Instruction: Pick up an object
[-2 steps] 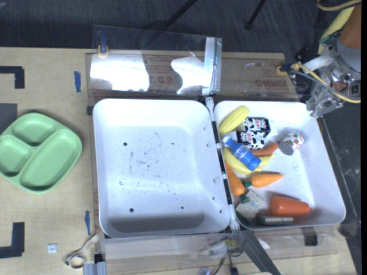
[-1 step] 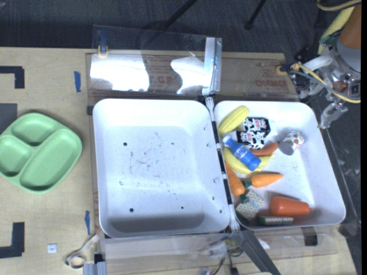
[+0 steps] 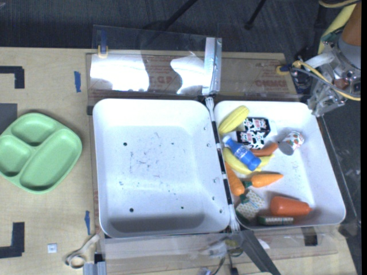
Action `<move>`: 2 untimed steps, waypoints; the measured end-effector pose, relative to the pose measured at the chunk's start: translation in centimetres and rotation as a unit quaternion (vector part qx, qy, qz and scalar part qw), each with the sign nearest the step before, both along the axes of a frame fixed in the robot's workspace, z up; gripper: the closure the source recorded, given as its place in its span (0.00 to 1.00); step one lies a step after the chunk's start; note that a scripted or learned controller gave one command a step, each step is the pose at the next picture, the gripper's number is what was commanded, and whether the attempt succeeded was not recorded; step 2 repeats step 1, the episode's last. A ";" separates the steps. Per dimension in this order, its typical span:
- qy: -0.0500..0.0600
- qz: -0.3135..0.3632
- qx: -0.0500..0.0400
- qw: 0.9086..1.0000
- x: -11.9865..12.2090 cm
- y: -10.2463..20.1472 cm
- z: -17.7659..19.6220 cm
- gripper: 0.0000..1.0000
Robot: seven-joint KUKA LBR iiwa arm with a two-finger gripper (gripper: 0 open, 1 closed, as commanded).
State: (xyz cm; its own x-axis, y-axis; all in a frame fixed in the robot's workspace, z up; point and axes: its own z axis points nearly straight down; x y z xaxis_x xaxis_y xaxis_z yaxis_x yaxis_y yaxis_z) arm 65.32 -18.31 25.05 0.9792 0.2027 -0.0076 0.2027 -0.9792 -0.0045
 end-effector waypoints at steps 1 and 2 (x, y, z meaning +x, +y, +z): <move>-0.002 -0.003 0.000 1.000 -9.6 -2.8 3.6 1.00; -0.002 -0.003 0.000 1.000 -9.6 -2.8 3.6 1.00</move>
